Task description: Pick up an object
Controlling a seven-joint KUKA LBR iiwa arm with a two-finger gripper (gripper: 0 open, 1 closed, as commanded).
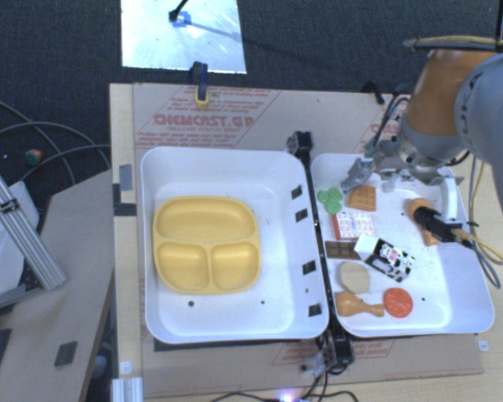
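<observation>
The arm is over the right bin at its far end, and the gripper hangs low with its two prongs spread wide. It's released, with nothing but bare white floor between them. The grey prong points down at the waffle square and its tip sits just beside that piece's far corner. The white prong stands on the other side, close to the orange carrot-like piece. So neither toy is actually inside the gap; both lie just outside the spread. That's the worry as I see it: if it closes from here it may pinch air, or a prong may land on the waffle's edge and skid it into the green piece right next to it. The waffle also looks thin and flat, which is hard to get under. The checkered packet, the cow-patterned box and the drumstick lie nearer the front, well clear of the prongs. The yellow tray sits alone in the left bin.
</observation>
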